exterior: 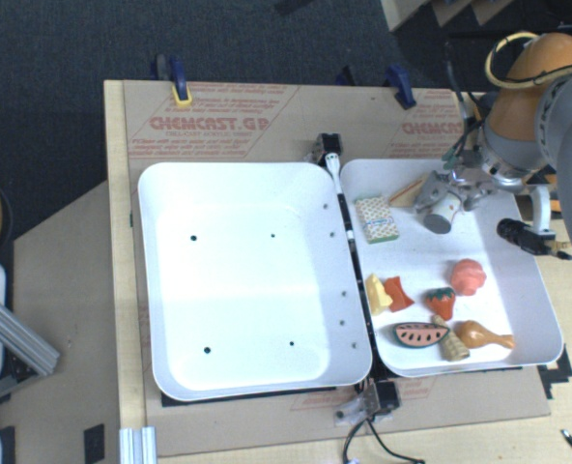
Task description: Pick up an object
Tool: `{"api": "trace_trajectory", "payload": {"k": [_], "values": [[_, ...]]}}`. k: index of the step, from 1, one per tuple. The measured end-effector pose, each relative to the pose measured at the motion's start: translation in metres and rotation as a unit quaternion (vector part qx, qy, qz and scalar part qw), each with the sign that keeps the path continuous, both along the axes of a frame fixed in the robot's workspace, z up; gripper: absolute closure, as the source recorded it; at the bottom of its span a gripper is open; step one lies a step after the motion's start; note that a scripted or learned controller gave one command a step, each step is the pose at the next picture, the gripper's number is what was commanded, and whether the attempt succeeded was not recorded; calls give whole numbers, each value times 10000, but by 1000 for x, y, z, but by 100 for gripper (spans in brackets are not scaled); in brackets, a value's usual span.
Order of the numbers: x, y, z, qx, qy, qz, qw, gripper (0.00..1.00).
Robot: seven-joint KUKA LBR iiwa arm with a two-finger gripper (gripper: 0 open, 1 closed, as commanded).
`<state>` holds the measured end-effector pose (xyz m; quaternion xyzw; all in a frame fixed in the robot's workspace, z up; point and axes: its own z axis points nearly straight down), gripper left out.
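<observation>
your gripper (439, 211) hangs over the right bin's (528, 259) far end, grip state unclear, and the patterned block (376, 218) lies just left.

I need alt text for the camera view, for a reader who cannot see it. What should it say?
A grey robot arm reaches from the right, its gripper over the far part of the right bin, which holds small toy foods, among them a watermelon slice, a strawberry and a pink ball. The left bin lies beside it.
</observation>
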<state>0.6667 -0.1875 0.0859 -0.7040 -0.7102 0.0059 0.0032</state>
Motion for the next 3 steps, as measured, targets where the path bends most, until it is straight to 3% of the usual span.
{"api": "trace_trajectory", "payload": {"k": [1,2,3], "values": [[-2,-1,10,14,-19,-32,10000,100],[2,46,121,12,-126,-17,9999,100],[0,111,103,29,-53,-16,10000,100]]}}
